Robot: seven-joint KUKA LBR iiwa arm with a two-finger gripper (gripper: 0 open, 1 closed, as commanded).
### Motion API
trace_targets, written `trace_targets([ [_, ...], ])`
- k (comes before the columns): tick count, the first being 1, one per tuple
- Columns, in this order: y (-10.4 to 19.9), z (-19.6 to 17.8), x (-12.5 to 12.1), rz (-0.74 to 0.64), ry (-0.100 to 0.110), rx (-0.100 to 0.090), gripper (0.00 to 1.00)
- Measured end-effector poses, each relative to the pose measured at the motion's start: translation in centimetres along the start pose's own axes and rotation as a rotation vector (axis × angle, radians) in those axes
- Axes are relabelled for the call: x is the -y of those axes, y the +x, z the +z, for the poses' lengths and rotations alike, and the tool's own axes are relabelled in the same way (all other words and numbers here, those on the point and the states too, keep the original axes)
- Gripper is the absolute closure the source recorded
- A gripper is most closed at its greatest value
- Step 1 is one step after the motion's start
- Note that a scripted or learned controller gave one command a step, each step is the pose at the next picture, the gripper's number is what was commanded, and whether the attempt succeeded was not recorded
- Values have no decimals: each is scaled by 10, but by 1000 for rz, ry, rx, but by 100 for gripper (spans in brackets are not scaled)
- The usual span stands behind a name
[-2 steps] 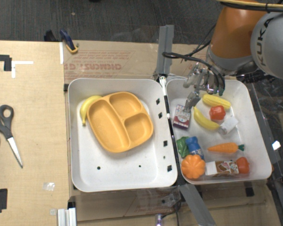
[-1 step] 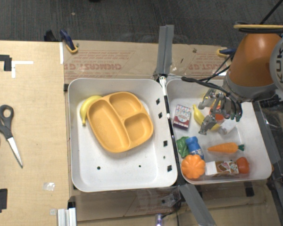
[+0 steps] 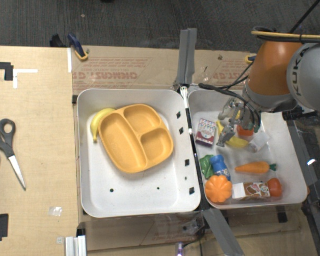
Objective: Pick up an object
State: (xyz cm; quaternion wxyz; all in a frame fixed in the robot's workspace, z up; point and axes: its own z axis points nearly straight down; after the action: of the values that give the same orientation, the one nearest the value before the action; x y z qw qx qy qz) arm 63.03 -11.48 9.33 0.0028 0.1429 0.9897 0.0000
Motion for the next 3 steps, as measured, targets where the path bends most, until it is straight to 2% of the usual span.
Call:
trace_targets([
  [1, 1, 0, -18, 129, 0, 0, 0],
  [2, -1, -11, -13, 131, 6, 9, 100],
  [3, 14, -100, -78, 196, 0, -1, 100],
])
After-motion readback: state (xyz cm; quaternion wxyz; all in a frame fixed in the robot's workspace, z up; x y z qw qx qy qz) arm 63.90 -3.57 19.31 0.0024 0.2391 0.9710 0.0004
